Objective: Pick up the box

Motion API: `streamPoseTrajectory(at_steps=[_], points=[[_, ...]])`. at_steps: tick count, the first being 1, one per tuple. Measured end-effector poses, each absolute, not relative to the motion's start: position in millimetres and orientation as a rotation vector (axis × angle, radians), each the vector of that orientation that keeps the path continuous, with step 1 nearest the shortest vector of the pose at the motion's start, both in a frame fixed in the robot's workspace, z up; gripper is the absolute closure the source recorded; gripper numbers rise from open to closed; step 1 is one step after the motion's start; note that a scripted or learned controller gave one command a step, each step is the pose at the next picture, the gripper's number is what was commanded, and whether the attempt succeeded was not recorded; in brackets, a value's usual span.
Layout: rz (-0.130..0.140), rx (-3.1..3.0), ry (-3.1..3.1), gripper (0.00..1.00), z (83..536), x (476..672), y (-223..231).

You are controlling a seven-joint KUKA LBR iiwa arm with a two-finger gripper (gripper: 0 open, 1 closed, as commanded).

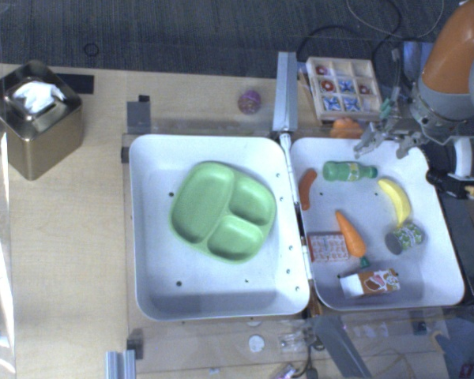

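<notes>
Overhead, the gripper [389, 136] hangs at the far rim of the right bin [450, 287], its thin fingers [373, 142] splayed apart with nothing between them. My read: an open, waiting pose ahead of a descent, not a grasp under way. Behind it the grey wrist and the orange band [457, 46] lean in from the right, so the arm overhangs only the bin's far corner and leaves the floor unshadowed.

Nearest the fingers lies a green bottle [349, 170], on its side, just beside and below them. A banana [396, 198] curves near the bottle's right; a can [405, 237] sits just past the banana's lower end.

The box [328, 248], small, flat, red-patterned, lies against the bin's left wall, well apart from the gripper. A carrot [350, 234] rests along its right edge, touching or nearly so; which, I cannot tell. That crowding, wall on one side and carrot on the other, probably leaves the near and far edges as the freer places to pinch.

A carton [371, 281] lies near the front, a sausage [307, 189] by the left wall.

Left bin [154, 290]: a green divided tray [223, 211], centred, clear of the work.
</notes>
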State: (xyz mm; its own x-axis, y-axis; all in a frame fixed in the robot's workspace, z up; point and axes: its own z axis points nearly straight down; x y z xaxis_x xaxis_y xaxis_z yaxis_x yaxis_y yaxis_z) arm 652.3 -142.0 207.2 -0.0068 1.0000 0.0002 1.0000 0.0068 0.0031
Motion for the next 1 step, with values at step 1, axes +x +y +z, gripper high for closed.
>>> streamPoseTrajectory(at_steps=[1], points=[[0.004, 2.092, 2.34, 0.0, 98.5, 631.6, -125.0]])
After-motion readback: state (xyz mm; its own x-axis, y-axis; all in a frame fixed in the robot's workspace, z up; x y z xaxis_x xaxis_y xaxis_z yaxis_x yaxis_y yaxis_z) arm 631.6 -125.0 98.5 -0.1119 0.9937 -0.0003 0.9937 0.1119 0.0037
